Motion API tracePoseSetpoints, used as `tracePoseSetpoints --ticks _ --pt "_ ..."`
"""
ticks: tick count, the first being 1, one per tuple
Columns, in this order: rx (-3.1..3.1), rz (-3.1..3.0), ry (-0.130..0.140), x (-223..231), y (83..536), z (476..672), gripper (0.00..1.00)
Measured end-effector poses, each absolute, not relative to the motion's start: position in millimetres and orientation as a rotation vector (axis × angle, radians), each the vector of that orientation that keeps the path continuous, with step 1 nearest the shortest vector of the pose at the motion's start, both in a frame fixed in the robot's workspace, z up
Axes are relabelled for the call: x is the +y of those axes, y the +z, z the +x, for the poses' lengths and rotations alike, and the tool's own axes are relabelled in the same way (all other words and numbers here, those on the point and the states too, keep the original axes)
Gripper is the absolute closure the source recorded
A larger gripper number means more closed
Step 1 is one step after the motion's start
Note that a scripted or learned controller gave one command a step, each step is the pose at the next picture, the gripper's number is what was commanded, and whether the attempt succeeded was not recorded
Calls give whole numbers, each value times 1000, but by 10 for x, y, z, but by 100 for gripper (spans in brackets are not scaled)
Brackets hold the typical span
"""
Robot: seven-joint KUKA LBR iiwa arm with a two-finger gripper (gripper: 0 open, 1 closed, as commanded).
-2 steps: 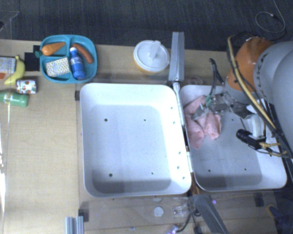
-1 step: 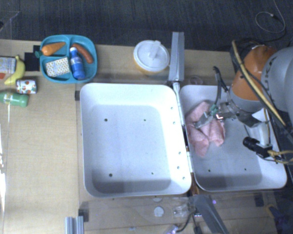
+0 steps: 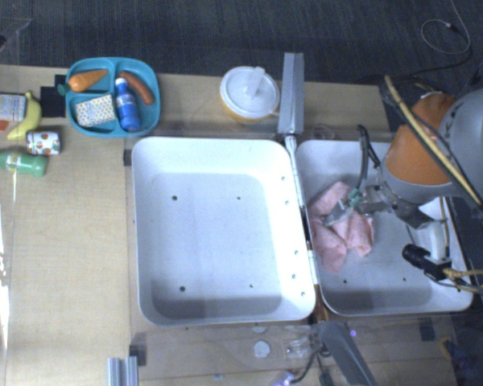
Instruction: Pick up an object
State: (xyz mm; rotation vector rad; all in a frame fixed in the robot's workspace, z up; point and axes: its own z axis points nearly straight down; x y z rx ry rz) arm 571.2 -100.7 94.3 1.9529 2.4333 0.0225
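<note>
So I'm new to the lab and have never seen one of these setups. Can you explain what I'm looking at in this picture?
This is a single camera fixed above a workbench, looking down at a slant. The grey machine with the orange band entering from the right is a robot arm; at its tip sits a two-finger gripper, the part meant to grab things. Its job is to pick up an object.

On the bench sit two shallow white bins. The gripper is low in the right bin, right at a crumpled pink cloth; whether it has hold of the cloth can't be told from this angle. The left bin lies beside it.

Behind the bins are a blue divided tray with toy food, a white lidded cup, and at far left a banana, a small can and a green bottle.
</note>
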Motion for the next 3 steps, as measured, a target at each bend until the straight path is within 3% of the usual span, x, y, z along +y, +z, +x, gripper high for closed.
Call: tracePoseSetpoints --ticks 1,3 --pt "2393 2010 16 -948 932 6597 0" --pt "2465 1914 21 -1093 943 6005 0"
